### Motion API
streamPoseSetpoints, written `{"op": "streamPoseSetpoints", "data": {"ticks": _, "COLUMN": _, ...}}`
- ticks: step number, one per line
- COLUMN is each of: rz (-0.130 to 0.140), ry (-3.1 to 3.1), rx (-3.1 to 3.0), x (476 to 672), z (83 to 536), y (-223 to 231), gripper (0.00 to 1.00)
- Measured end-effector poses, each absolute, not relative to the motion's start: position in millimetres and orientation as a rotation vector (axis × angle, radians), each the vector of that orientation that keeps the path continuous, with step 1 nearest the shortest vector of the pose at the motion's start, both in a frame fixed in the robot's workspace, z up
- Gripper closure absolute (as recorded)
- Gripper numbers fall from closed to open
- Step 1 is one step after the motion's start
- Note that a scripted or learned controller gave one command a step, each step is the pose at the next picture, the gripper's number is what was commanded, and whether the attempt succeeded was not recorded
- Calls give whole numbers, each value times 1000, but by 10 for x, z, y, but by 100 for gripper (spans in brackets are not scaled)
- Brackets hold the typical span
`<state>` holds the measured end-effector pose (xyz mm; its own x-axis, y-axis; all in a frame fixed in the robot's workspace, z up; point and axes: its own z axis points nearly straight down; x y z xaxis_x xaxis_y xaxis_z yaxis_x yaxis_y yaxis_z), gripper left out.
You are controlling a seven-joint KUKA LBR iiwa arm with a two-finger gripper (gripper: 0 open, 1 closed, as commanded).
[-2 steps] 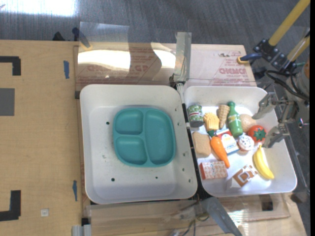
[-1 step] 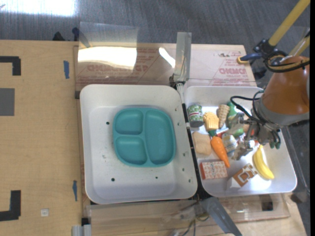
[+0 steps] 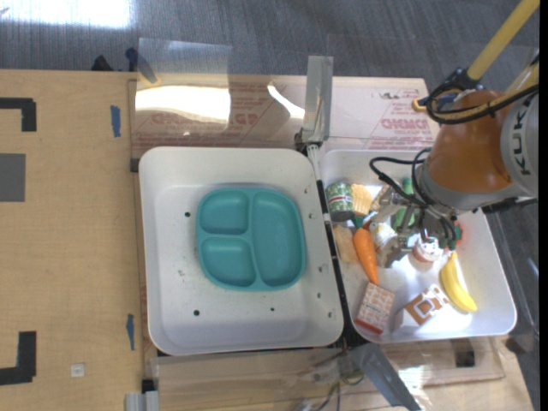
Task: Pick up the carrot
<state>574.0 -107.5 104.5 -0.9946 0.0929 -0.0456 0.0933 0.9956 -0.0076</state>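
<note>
Two shallow white plastic bins are being shown side by side on the bench, and the grey arm with the orange band is being extended from the right over the right-hand bin (image 3: 501, 315). The two-finger gripper (image 3: 401, 236) is being held low among the clutter in that bin; whether its jaws are spread or pressed together cannot be told, since the metal parts and black cables are being blurred together there. The long orange tapered carrot (image 3: 366, 254) is being seen lying on the bin floor just beside the jaws, on their side toward the other bin, with its thick end nearer the jaws and its tip pointing toward the bin's near edge; nothing is being seen pinched. A small green-labelled can (image 3: 340, 199) is being seen beyond the carrot, farther from the jaws. A curved yellow banana (image 3: 458, 287) is being seen on the jaws' opposite side, toward the arm. A small red and white carton (image 3: 373, 307) and an orange and white box (image 3: 425, 305) are being seen nearer the front edge than the jaws. A teal plastic divided plate (image 3: 253, 237) is being seen in the left-hand bin (image 3: 163, 255), well apart from the jaws.
</note>
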Motion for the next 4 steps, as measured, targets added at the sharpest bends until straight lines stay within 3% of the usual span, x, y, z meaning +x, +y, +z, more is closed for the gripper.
{"op": "streamPoseSetpoints", "data": {"ticks": 2, "rz": -12, "ry": 3083, "rx": 148, "x": 5510, "z": 1037, "y": -951, "gripper": 0}}
{"op": "streamPoseSetpoints", "data": {"ticks": 3, "rz": -29, "ry": 3059, "rx": -405, "x": 5551, "z": 1043, "y": -1026, "gripper": 0}}
{"op": "streamPoseSetpoints", "data": {"ticks": 4, "rz": -20, "ry": 3069, "rx": -288, "x": 5191, "z": 1035, "y": -969, "gripper": 0}}
